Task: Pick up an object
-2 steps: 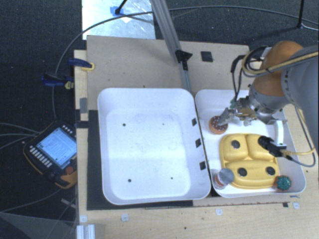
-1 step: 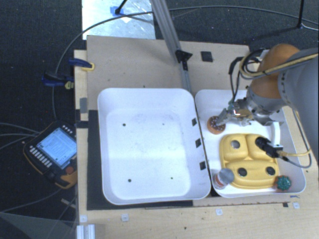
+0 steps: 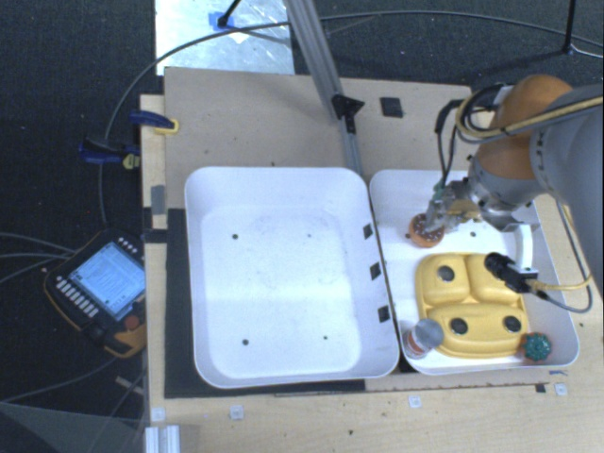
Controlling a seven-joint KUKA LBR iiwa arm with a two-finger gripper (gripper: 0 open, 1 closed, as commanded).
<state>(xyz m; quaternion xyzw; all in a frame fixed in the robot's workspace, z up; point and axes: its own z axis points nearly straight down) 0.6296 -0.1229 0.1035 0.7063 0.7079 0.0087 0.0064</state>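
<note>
The pincer (image 3: 432,223) is being lowered onto a small orange-brown object (image 3: 422,231) lying in the right bin (image 3: 396,192), near that bin's left wall and just above the yellow tray (image 3: 469,305). Whether the fingers are apart or together cannot be told; they are being blurred against the object. For a sound grasp, the fingers are best being centred over the object and brought fully down to the bin floor before closing, with clearance being kept from the tray's edge just below. A straight vertical lift is being advised, since the object looks small and could be nudged aside. The arm (image 3: 557,149) is being extended in from the right, its orange band (image 3: 524,125) sitting above the wrist, which is being pointed down and leftward. A grey-capped item (image 3: 423,335) and a green ball (image 3: 537,347) are lying at the bin's front.
</note>
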